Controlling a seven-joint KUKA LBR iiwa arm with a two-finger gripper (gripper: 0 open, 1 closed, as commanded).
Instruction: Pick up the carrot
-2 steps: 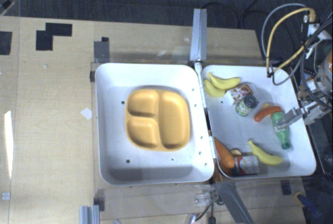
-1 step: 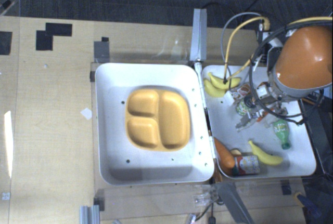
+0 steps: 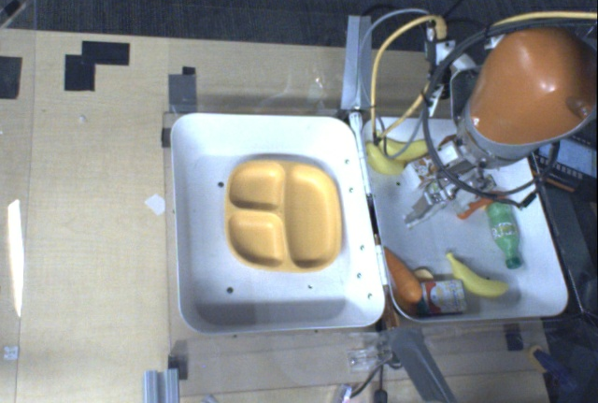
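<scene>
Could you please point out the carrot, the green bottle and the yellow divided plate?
carrot (image 3: 402,274): camera view, middle of its orange body.
green bottle (image 3: 504,233): camera view, its label.
yellow divided plate (image 3: 313,214): camera view, large right compartment.

We see the gripper (image 3: 432,195) hanging over the right bin (image 3: 547,284), well apart from the carrot (image 3: 402,272) at its near left corner, beside a can (image 3: 443,296), a banana (image 3: 477,276) and a green bottle (image 3: 504,234); a yellow tray (image 3: 284,212) fills the left bin (image 3: 201,205)
</scene>
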